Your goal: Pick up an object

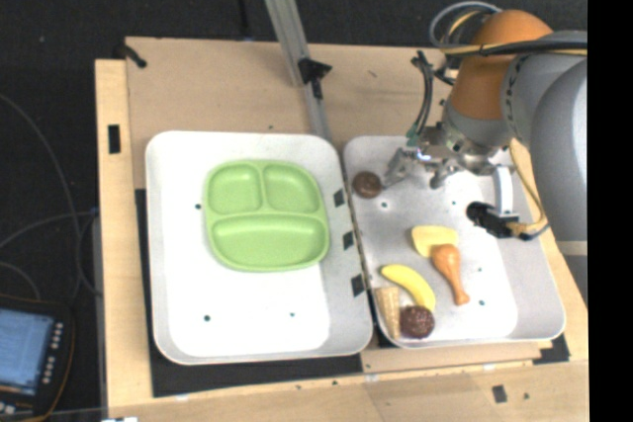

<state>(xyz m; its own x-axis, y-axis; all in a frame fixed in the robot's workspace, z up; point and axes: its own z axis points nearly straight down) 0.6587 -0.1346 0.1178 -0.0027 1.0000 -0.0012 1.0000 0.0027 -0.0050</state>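
Observation:
My gripper point(416, 171) hangs over the far end of the right bin point(534, 296), with its fingers spread open and nothing between them. A small brown ball point(367, 184) lies just left of it, near the bin's far left corner, apart from the fingers. Closer to the front lie a yellow wedge point(433, 238), an orange drumstick point(451, 271), a yellow banana point(408, 284), a dark red lumpy ball point(416, 321) and a tan piece point(387, 305).
The left bin point(178, 311) holds a green divided plate point(267, 215). A slanted metal pole point(287, 25) rises behind the bins near their shared edge. The grey arm with its orange band point(490, 64) fills the upper right.

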